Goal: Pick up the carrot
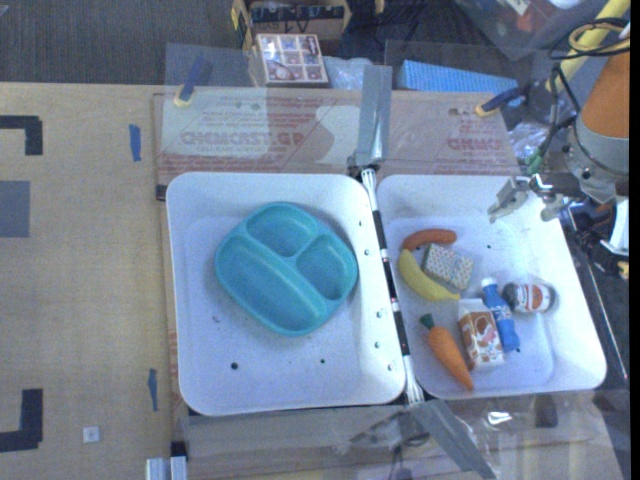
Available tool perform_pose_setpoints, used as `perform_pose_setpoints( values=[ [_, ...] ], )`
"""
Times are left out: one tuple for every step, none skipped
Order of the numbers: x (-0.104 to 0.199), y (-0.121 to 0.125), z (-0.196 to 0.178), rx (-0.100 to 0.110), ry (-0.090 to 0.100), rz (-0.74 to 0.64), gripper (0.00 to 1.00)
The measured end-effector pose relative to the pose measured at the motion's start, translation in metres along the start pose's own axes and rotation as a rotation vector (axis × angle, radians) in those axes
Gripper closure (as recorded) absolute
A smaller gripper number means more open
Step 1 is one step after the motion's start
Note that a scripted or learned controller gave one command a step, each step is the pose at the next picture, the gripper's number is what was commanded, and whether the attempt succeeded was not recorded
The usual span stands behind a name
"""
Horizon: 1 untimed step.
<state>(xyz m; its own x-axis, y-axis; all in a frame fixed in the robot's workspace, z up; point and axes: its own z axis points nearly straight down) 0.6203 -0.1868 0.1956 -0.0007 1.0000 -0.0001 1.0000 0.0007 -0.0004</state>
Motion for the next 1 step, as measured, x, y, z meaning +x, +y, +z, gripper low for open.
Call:
perform_pose_setpoints(
  values=[
    [0.0628,-0.0356,0.0432,0.0,0.0,-0.086,0.0]
  ],
)
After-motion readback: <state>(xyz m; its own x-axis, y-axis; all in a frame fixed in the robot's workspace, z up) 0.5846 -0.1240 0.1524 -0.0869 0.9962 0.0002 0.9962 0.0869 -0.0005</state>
